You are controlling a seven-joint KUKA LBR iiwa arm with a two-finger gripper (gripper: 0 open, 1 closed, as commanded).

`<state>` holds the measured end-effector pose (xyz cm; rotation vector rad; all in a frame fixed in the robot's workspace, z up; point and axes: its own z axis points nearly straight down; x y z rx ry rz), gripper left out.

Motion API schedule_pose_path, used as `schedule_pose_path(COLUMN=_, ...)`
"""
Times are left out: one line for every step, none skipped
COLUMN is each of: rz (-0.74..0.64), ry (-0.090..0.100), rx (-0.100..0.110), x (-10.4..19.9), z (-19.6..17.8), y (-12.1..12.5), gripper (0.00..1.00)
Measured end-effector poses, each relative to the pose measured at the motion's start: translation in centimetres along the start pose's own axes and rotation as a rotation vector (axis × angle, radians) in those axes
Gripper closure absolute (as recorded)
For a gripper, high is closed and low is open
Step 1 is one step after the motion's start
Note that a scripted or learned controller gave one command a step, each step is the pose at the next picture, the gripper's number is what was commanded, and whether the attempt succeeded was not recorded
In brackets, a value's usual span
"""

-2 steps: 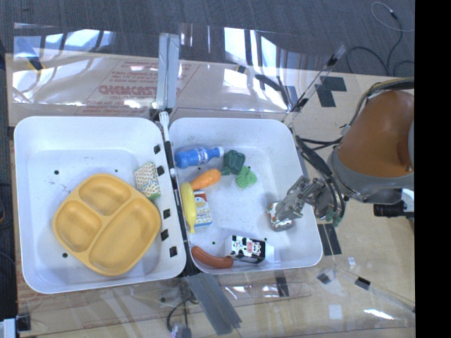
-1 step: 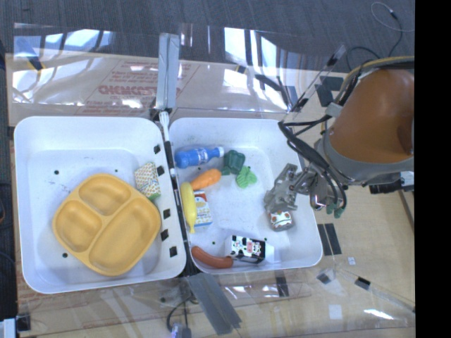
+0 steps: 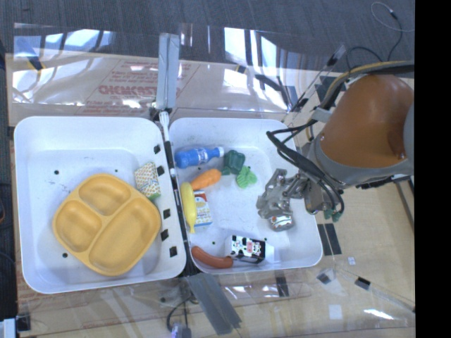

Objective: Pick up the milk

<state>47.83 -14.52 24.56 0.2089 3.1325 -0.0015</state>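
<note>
While the gripper (image 3: 276, 204) hovered low in the right bin (image 3: 211, 127), the milk (image 3: 247, 248) lay near the front wall, untouched. Finger state, honestly, I couldn't tell. Approach stage: next it needed shifting frontward over the carton.

One fixed camera above the bench (image 3: 366, 210), looking down at a slant, moderately near, both white bins (image 3: 28, 189) in frame, arm (image 3: 370, 122) entering from the right edge

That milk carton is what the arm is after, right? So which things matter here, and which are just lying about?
In the job:
milk carton
end effector

Lying about:
blue bottle
carrot
banana
sausage
juice box
yellow tray
</note>
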Motion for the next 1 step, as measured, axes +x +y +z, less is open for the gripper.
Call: schedule_pose_path(rz=-0.003, ry=-0.003, rx=0.001, x=-0.15, z=-1.09, y=0.05, gripper=1.00)
